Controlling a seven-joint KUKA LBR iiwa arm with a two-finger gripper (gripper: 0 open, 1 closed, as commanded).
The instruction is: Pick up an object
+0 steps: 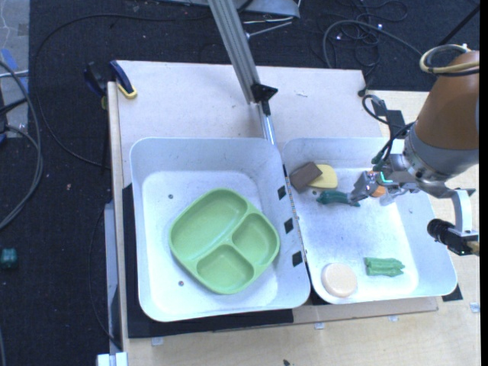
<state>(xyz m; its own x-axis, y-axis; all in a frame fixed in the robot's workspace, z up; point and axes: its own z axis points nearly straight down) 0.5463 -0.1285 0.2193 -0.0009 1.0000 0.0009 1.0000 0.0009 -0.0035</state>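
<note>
Gripper (364, 190) low over right bin (427, 277), just beside teal piece (332, 197); finger state impossible to tell, nothing seen held. Brown block (305, 175) touching yellow piece (326, 177) near bin's back-left corner, cream disc (338, 279) and green piece (383, 266) near front edge. Green divided plate (223, 239) lying in left bin (152, 280).

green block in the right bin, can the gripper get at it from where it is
Probably yes: the green block lies alone on the right bin floor, nothing over it, and the gripper is nearby, above the same bin.
</note>
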